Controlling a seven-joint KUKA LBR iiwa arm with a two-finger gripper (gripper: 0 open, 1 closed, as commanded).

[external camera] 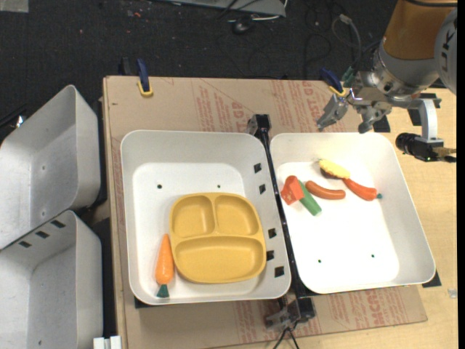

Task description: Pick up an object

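My gripper (351,119) hangs open above the far edge of the right bin (407,253), with nothing between its fingers. Below it, in the far part of that bin, lie a yellow-and-brown toy food piece (334,169), a sausage (325,190), an orange chili-like piece with a green tip (361,189), and a red-and-green piece (299,193). All of them rest on the bin floor, nearer the camera than the gripper.
The left bin (138,195) holds a yellow divided plate (217,237) and an orange carrot (165,264) beside it. Two larger white tubs (43,158) stand off the bench at the left. A black divider strip runs between the two bins.
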